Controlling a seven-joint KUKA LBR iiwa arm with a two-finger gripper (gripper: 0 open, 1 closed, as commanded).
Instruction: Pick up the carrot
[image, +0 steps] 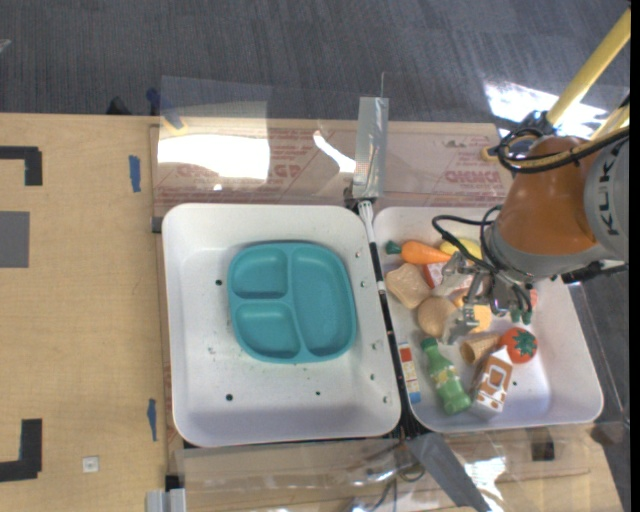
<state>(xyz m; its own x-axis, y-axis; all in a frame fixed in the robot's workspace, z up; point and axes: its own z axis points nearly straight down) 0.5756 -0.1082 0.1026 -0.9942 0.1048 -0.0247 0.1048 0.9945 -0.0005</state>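
The counter (80, 300) bears two white bins; the left bin (190, 400) holds a teal divided plate (293, 300). Over the crowded right bin (570, 390) the jaws (478, 305) hang among toy foods, whether released or clenched I cannot tell. The carrot (425, 253) lies near that bin's far rim

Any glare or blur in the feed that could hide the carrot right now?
Camera view: glare whitens the clear panel behind the left bin and a floor patch at top right; the carrot in the right bin is evenly lit and fairly sharp; the gripper looks cluttered and dim.
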